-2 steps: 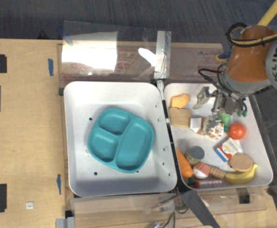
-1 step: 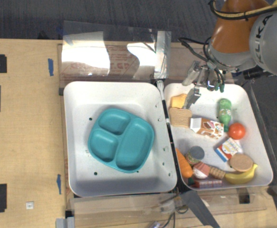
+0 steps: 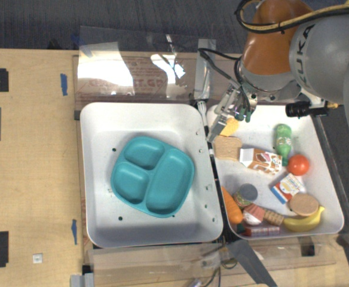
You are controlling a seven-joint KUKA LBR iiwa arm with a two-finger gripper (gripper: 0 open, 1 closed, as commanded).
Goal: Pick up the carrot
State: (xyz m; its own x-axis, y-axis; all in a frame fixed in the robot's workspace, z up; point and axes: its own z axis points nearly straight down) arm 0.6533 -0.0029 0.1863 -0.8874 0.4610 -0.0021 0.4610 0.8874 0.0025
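The carrot (image 3: pixel 232 206) is a short orange piece lying along the left wall of the right bin (image 3: pixel 328 178), near its front corner. It lies beside a grey disc (image 3: pixel 245 193) and a red-and-white item (image 3: pixel 253 214). My gripper (image 3: pixel 235 110) hangs over the far left corner of the same bin, well behind the carrot. A small yellow piece (image 3: pixel 230 126) sits just under it, with a tan bread slice (image 3: pixel 227 148) in front of that. Nothing of the carrot is touched by the gripper.
The right bin also holds a green bottle (image 3: pixel 282 137), a red tomato (image 3: pixel 299 165), a small printed carton (image 3: pixel 267 161), a banana (image 3: pixel 303 221) and a brown round piece (image 3: pixel 304 205). A teal divided plate (image 3: pixel 153 175) lies in the left bin (image 3: pixel 97 130).
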